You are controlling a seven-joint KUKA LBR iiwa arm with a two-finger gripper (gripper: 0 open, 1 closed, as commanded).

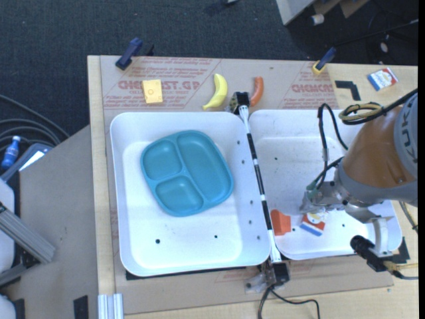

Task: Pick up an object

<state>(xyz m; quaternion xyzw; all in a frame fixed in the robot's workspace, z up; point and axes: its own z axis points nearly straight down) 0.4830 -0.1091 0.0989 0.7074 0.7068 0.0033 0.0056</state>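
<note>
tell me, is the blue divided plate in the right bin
No, the blue divided plate lies in the left bin, while the right bin holds small items near the gripper.

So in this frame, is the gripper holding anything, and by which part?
Cannot be told: the gripper sits low over the small red, white and blue item, its tips hidden.

My bench (pixel 99 178) carries two white bins, the left bin (pixel 126 178) and right bin (pixel 279 121), side by side; behind them lie a banana (pixel 216 92), a yellow block (pixel 152 92) and an orange piece (pixel 256 90).
</note>
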